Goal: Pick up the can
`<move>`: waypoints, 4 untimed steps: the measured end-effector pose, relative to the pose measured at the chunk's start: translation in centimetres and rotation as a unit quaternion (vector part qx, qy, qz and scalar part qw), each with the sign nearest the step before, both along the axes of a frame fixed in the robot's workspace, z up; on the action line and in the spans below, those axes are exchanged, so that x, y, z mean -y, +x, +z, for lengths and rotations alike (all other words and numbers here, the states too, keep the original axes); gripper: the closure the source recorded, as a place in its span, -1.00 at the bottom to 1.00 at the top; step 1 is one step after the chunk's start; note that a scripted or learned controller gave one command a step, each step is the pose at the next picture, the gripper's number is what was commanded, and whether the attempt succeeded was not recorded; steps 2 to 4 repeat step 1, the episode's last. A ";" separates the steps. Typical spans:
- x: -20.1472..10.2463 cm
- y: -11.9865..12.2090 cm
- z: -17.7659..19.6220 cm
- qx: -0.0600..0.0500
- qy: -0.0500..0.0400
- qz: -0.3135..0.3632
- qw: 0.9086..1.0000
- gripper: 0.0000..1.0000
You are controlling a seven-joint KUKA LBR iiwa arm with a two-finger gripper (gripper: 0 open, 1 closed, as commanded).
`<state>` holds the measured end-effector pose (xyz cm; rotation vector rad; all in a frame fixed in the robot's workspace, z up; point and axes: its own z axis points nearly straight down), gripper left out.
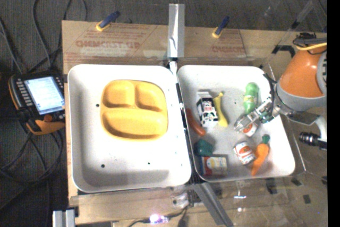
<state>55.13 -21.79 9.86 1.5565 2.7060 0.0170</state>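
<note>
A small can [244, 152] with a red and white label lies in the front right part of the right bin [276, 167]. An orange carrot [258, 157] with a green top rests against its right side. My gripper [247, 123] reaches in from the right and hangs just behind the can, between it and a green bottle [251, 94]. In the camera view there is a gap between the gripper and the can, and nothing shows held in the gripper.
The right bin also holds a yellow banana [220, 109], a black and white toy [207, 110], a red sausage [194, 122], a teal lump [203, 146] and a red packet [215, 165]. A yellow divided plate [135, 109] lies in the left bin [85, 157].
</note>
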 end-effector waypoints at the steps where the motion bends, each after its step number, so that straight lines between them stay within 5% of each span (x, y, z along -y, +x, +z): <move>1: 0.4 -1.1 1.6 -0.014 0.002 -0.040 0.999 1.00; 4: 0.4 -1.1 1.6 -0.014 0.002 -0.040 0.999 1.00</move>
